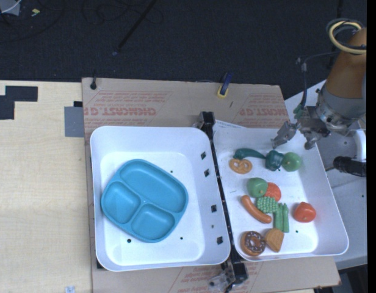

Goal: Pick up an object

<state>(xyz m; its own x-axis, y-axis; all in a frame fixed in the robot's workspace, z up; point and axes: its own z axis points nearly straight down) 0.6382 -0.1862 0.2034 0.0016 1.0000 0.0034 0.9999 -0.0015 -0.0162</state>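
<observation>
Toys fill the right bin (334,224), and that is where the things to pick up are. The end effector (296,137) hangs over the top edge of that bin, near the back right corner. Its two fingers (283,135) are spread apart, with nothing between them. They sit just above the toys and do not touch any of them.

Right under the end effector is a green apple (292,162). It touches a dark teal toy (272,159) with a long bent handle. Beside that, to the left, is a small pretzel (240,165). Lower down is another green ball-shaped fruit (257,187) with an orange-red one (273,191) touching it. A hot dog (255,209) lies at a slant near them. A bumpy green toy (267,204) and a long green veggie (282,217) lie close together. A red tomato (304,212) sits by itself near the right side. At the bottom are a donut (254,243) with sprinkles and an orange-brown piece (274,239) just beside it.

The left bin (108,145) holds a blue plate (144,199) with three parts. Both bins rest on brown cardboard (145,105) on the surface (35,194). The arm (347,72) comes in from the right, with its orange band at the top.
</observation>
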